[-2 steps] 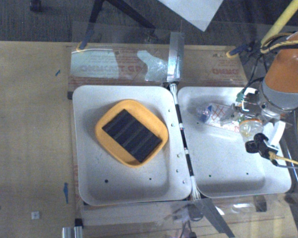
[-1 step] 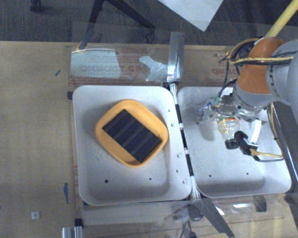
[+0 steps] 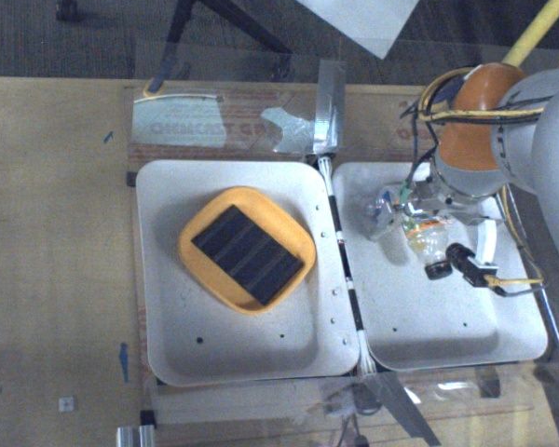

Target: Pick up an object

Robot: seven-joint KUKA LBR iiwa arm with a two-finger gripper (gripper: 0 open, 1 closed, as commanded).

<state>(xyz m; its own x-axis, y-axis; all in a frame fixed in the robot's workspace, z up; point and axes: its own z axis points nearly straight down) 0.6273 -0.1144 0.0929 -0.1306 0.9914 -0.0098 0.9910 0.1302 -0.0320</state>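
The gripper (image 3: pixel 417 214) hangs low in the right bin (image 3: pixel 503 343), over a clear crinkled object (image 3: pixel 384 214) near the back wall — whether the jaws are wide or closed I cannot tell. A clean grasp likely needs centring before lifting. The yellow tray (image 3: pixel 247 250) in the left bin (image 3: pixel 168 343) sits well apart — open floor lies forward.

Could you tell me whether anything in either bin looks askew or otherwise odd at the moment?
The yellow tray with the dark ribbed insert lies skewed in the left bin, turned diagonally to its walls. In the right bin, the gripper sits over a small clear crinkled item.
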